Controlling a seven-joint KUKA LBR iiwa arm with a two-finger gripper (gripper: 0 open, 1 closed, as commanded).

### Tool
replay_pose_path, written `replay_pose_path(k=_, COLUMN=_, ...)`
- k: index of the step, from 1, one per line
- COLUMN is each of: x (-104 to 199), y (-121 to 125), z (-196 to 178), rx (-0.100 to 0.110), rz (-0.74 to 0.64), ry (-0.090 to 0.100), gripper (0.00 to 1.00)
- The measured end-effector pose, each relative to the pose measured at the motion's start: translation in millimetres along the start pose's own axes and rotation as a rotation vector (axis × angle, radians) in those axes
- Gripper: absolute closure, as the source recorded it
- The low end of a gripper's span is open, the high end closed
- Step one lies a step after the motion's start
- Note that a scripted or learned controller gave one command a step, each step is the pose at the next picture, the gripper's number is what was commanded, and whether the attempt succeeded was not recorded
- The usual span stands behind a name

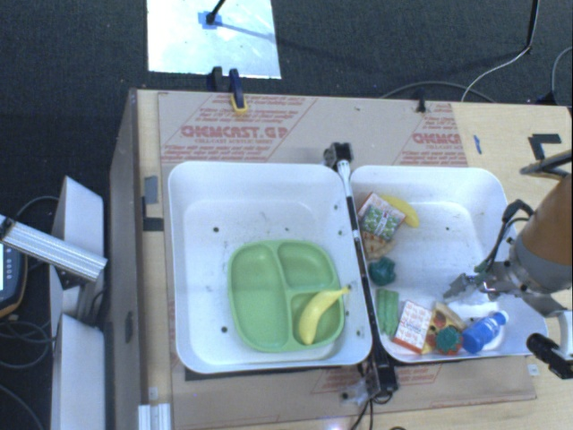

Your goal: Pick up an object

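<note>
The bench [269,124] has a light brown top, and its back part is covered by a sheet with red printed letters. Two shallow white bins stand directly on it, side by side and touching along the middle. The left bin [206,240] sits nearer the centre of the bench, and the right bin [448,195] reaches close to its right side. At the back edge, a small blue and yellow clamp [235,90] holds on the bench.
</note>
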State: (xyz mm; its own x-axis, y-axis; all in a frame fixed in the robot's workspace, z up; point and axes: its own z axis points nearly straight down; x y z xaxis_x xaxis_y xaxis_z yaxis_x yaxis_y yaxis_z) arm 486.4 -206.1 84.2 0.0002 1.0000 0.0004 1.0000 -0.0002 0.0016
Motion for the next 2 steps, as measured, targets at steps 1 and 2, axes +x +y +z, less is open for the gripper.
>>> replay_pose_path(k=1, x=5.3, y=1.1, z=-0.2, rx=-0.002, rz=-0.002, ry=0.0, gripper=0.0)
replay_pose_path(k=2, x=0.1, y=85.6, z=-0.5, rx=-0.002, rz=-0.004, ry=-0.001, gripper=0.0)
